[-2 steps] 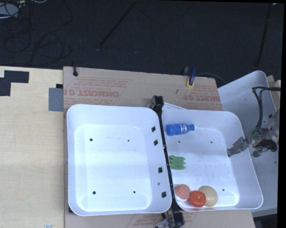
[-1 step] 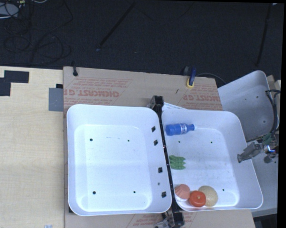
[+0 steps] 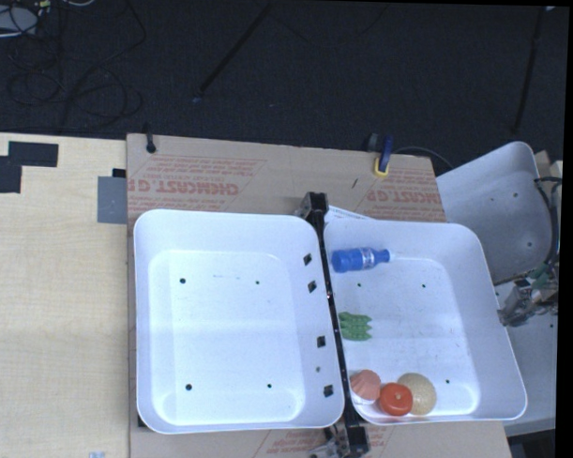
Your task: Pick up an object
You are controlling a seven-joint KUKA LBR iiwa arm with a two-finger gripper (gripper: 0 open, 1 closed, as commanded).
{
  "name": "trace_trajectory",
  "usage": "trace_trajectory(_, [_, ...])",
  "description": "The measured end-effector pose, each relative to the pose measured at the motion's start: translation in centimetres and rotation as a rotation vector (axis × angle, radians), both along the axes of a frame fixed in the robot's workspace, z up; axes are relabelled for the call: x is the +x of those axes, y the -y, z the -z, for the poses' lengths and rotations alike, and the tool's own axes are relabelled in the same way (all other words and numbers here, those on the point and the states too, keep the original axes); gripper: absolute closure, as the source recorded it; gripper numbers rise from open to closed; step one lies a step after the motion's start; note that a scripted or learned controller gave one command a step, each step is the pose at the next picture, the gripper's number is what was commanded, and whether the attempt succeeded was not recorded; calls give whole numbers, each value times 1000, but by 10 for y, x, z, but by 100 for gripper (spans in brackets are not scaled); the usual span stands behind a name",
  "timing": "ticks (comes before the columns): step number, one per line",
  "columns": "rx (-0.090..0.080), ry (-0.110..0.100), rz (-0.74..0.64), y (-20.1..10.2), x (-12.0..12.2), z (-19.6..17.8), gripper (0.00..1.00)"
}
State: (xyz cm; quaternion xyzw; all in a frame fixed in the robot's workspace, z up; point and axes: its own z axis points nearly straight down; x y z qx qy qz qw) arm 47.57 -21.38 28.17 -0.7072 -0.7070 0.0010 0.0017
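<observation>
The right bin (image 3: 455, 248) holds several small objects. A blue bottle (image 3: 360, 259) lies on its side near the bin's back left corner. A green ridged piece (image 3: 354, 326) rests by the divider at mid-depth. In the front left corner, a pink piece (image 3: 365, 384), a red round object (image 3: 395, 398) and a tan round object (image 3: 419, 391) sit packed together. The grey arm (image 3: 494, 207) comes in at the right. My gripper (image 3: 525, 302) hangs small and dark just outside the bin's right rim, well away from every object.
The left bin (image 3: 225, 240) sits beside the right one, with a black clip strip (image 3: 326, 309) along their shared edge. Both rest on a cardboard sheet (image 3: 223, 174) over a pale wooden bench (image 3: 49, 309). A yellow and blue clamp (image 3: 383, 157) stands at the cardboard's back edge.
</observation>
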Motion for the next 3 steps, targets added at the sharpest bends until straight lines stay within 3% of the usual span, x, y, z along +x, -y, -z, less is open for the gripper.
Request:
trace_trajectory(1, [0, -1, 0, 0, 0, 1, 0])
trace_trajectory(2, [1, -2, 0, 1, 0, -9, 100])
trace_trajectory(3, [1, -3, 0, 1, 0, -9, 0])
